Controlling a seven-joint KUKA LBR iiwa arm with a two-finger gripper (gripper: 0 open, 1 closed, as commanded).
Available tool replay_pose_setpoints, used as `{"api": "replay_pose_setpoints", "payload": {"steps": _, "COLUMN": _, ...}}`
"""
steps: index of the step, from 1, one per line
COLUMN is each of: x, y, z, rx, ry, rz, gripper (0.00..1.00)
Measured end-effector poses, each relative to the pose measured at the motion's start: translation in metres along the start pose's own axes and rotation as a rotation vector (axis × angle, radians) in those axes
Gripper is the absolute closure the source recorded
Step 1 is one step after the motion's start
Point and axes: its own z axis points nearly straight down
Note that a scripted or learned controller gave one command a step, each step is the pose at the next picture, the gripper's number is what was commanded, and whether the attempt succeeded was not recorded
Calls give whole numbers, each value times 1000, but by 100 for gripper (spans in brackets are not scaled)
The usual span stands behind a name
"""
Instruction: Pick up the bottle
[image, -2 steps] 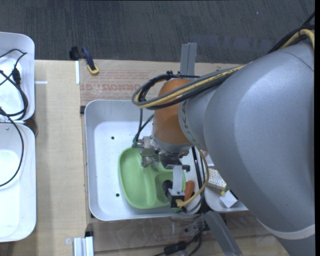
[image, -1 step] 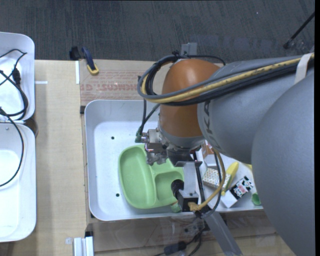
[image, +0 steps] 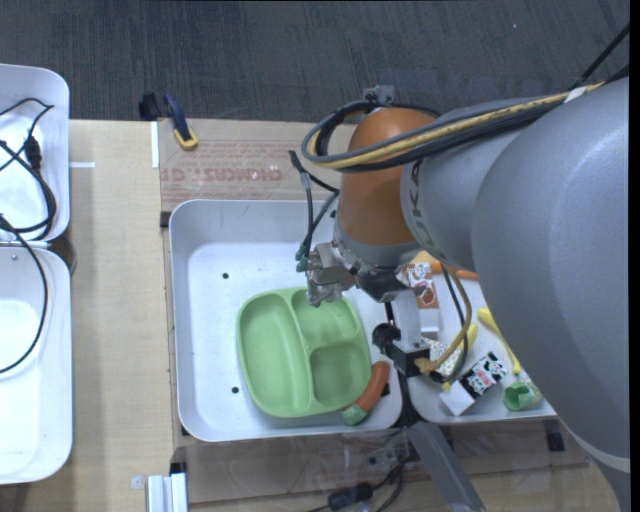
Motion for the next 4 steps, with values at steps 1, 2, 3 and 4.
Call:
{"api": "replay_pose_setpoints", "payload": {"steps": 1, "x": 0, "y": 0, "z": 0, "rx": 0, "ry": 0, "rz": 0, "gripper": 0}}
{"api": "replay_pose_setpoints", "payload": {"steps": 2, "x": 12, "y": -5, "z": 71, "rx": -2, "ry": 1, "rz": 78, "gripper": 0}}
{"api": "replay_pose_setpoints", "payload": {"steps": 3, "x": 8, "y": 3, "z": 57, "rx": -2, "ry": 0, "rz": -193, "gripper": 0}}
{"api": "replay_pose_setpoints", "payload": {"steps": 4, "x": 12, "y": 2, "z": 49, "rx": 1, "ry": 6, "rz": -194, "gripper": 100}}
